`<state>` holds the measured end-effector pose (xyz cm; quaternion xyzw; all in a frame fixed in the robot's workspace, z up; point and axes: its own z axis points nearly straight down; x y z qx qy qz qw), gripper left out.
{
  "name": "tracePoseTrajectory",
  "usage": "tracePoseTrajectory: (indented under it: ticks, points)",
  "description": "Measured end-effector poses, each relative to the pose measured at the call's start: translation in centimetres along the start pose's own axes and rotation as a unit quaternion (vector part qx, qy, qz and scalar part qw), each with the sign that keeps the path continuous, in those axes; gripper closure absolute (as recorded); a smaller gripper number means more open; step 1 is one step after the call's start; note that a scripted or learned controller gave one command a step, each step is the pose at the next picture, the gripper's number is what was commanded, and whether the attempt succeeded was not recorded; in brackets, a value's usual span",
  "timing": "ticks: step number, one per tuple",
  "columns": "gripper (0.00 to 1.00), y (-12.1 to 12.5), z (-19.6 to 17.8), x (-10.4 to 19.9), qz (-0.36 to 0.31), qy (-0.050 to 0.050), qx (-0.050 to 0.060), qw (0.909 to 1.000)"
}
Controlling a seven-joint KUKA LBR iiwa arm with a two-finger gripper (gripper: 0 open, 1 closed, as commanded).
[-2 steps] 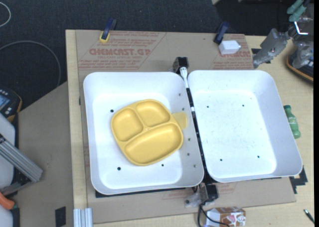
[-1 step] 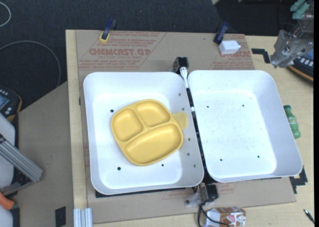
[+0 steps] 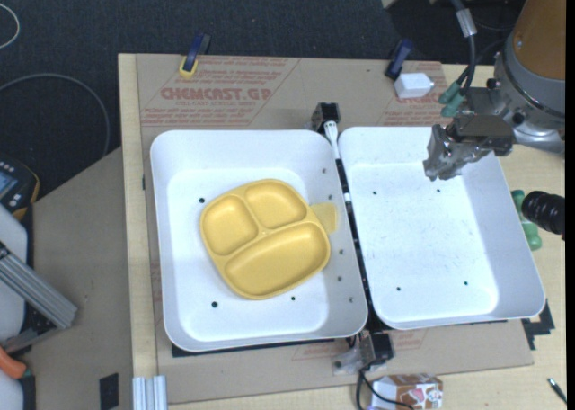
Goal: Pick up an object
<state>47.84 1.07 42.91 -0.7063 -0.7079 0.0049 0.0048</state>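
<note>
While the yellow divided plate (image 3: 264,238) lies in the left bin (image 3: 171,219), the gripper (image 3: 439,168) hangs over the right bin (image 3: 467,255), near that bin's far edge and toward its right half. Plate and gripper are well apart, with the seam between the two bins lying between them. The plate sits roughly mid-floor in its bin, turned at a slant, and shows three compartments: two smaller ones toward the far side and one larger one toward the near side. A small yellow tab juts from its right edge toward the bin wall. Whether the gripper's fingers are spread or pressed together cannot be told from this angle; its dark, blocky body hides them, and nothing is seen pinched between them. Above it the grey arm (image 3: 530,84) enters from the right, with its orange band (image 3: 548,13) at the top right corner. Both bins rest on a cardboard sheet (image 3: 225,84) printed with red lettering. A small white block (image 3: 413,85) lies on the cardboard just beyond the right bin.
</note>
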Motion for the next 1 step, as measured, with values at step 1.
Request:
tracePoseTrajectory:
  ticks: [1]
  points:
    - [1.00,0.11,4.60,7.24,-0.003,0.000,-0.003,1.0000]
